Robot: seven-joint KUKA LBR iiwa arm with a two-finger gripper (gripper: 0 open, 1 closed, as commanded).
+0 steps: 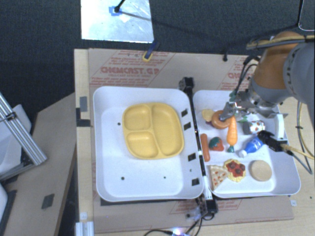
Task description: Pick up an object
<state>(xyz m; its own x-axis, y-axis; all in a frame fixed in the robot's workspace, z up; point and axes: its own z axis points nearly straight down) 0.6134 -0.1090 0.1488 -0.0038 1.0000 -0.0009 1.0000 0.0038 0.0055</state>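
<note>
Orange carrot (232, 130) upright, right bin (290, 181), beside hot dog (204, 147).

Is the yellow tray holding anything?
Empty: all three compartments of the tray show bare yellow; the toy food lies in the right bin.

Two bins on bench (123, 65). Left bin (106, 181): tray (152, 130). Right bin (290, 181): hotdog (204, 147) at left wall, carrot (232, 130) centre, pizza (227, 171) and cookie (260, 170) in front, bottle (252, 146) between.
</note>
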